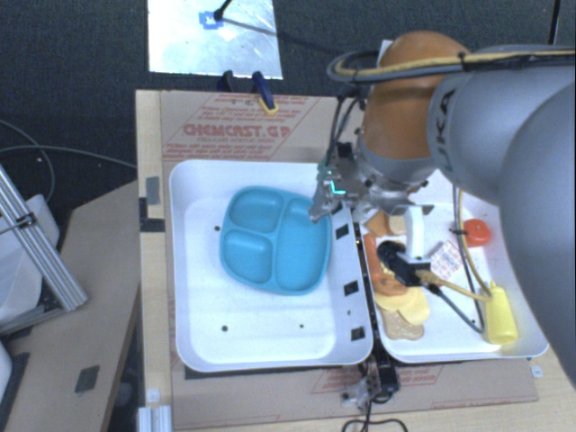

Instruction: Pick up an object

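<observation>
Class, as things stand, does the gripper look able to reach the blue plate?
Probably yes. The gripper hangs at the right rim of the plate in the left bin, and nothing lies on the plate or between them.

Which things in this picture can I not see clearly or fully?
- Right bin: far part hidden behind the arm, camera view.
- Pale pieces near the yellow object: piled, too small to name.
- Blue plate: right rim partly covered by the tool.

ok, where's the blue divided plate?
Camera view: blue divided plate lies in the left bin, toward its right wall, with the end effector at its upper-right rim.
</observation>
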Available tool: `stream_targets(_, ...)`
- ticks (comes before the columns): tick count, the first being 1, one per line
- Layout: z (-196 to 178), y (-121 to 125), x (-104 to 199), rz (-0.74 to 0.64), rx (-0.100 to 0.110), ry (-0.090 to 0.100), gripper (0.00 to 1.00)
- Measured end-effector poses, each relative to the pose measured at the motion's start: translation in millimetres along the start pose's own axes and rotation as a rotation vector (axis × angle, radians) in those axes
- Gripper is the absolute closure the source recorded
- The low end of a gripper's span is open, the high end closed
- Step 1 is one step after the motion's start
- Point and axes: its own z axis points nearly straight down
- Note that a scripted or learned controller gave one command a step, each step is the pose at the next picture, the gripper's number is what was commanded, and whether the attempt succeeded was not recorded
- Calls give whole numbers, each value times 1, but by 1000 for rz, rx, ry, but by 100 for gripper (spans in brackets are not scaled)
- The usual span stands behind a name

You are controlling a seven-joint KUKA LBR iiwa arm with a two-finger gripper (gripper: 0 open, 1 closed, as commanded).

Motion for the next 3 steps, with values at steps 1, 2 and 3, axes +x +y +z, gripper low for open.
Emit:
stream_targets(1, 90, 33, 41, 0, 4, -1, 0)
stream_targets(2, -167, 40, 47, 1, -18, 3, 0)
stream_targets(3, -313, 37, 110, -5, -17, 6, 0)
